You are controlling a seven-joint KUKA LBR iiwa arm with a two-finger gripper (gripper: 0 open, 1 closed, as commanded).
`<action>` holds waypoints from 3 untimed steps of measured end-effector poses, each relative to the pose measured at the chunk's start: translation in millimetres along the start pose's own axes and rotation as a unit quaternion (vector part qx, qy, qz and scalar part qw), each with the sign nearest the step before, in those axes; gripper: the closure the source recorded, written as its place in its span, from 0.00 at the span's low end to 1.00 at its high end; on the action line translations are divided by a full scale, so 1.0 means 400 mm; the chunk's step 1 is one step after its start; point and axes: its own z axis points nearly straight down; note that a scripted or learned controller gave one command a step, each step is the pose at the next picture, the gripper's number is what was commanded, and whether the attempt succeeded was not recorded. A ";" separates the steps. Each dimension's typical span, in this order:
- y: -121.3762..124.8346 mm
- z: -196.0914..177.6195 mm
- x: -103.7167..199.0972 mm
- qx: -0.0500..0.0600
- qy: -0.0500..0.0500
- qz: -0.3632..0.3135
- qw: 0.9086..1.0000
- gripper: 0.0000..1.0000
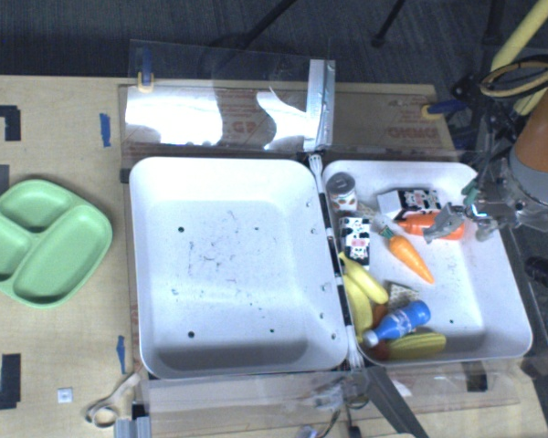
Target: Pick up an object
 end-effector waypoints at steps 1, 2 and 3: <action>-0.028 0.253 0.022 -0.001 0.000 -0.110 0.994 0.00; -0.167 0.128 0.071 0.000 0.000 -0.091 0.996 0.00; -0.016 0.285 0.046 -0.002 -0.001 -0.216 0.976 0.00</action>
